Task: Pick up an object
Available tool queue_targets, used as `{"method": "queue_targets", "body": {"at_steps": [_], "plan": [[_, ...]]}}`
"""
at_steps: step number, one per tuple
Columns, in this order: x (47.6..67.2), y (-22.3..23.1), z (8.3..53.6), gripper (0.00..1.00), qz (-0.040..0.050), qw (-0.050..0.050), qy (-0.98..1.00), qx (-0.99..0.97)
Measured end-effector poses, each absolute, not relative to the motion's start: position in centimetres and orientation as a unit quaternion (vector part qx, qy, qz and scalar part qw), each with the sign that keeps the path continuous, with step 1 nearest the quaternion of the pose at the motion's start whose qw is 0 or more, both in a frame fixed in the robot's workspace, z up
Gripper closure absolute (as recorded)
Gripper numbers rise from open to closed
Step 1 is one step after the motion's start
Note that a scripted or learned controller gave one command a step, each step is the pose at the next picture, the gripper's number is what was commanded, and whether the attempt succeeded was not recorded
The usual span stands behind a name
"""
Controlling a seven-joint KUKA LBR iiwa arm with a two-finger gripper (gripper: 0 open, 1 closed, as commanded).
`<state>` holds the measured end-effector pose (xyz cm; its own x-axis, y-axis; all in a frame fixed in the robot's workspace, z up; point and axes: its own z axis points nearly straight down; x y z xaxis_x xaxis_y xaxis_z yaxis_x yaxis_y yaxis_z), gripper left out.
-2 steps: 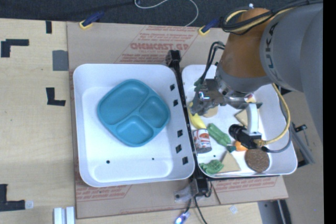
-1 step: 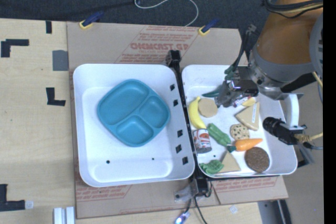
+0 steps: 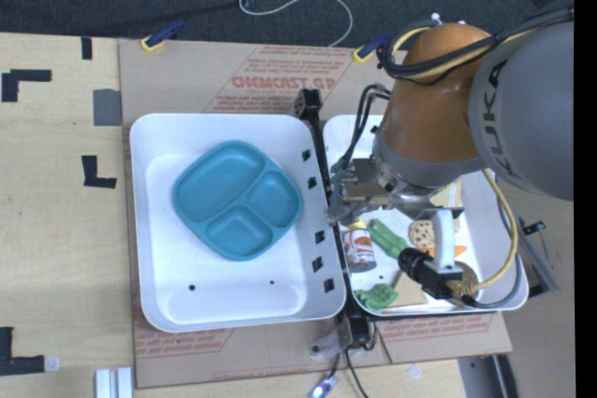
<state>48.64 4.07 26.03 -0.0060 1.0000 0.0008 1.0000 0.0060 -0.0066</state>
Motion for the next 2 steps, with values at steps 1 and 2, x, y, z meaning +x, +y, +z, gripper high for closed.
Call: {"method": "queue_targets", "body": {"at_steps": [1, 2], "plan": [[48.4, 1.2, 34.9, 1.00, -0.0024, -0.003, -0.707, -0.707], [48.3, 5.3, 31.5, 1.00, 0.0018, 0.002, -0.709, -0.705]]}}
